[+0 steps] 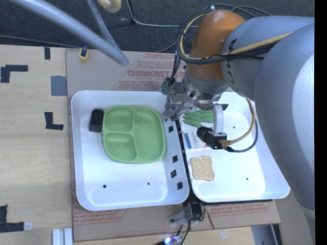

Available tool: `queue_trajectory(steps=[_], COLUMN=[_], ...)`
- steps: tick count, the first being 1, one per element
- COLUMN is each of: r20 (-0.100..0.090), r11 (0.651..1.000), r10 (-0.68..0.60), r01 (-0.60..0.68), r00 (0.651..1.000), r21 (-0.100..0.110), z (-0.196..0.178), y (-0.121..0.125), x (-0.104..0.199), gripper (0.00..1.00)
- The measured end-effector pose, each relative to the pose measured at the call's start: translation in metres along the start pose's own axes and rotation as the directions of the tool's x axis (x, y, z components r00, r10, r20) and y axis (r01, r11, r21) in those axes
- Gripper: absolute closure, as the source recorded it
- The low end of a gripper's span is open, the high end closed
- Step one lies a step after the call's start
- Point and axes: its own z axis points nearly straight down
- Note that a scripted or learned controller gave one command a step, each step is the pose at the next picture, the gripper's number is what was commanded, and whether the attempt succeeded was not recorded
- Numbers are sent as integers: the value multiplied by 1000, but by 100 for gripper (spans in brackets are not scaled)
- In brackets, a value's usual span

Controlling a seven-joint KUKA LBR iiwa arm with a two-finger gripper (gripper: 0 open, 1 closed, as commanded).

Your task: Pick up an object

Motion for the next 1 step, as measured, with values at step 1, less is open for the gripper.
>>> queue_trajectory(steps=[1], r20=[0], r11=[1000], r10=[1], r01=[-1], r00=[1000], r21=[2], z=[9], y=[22], x=[48], gripper=[100])
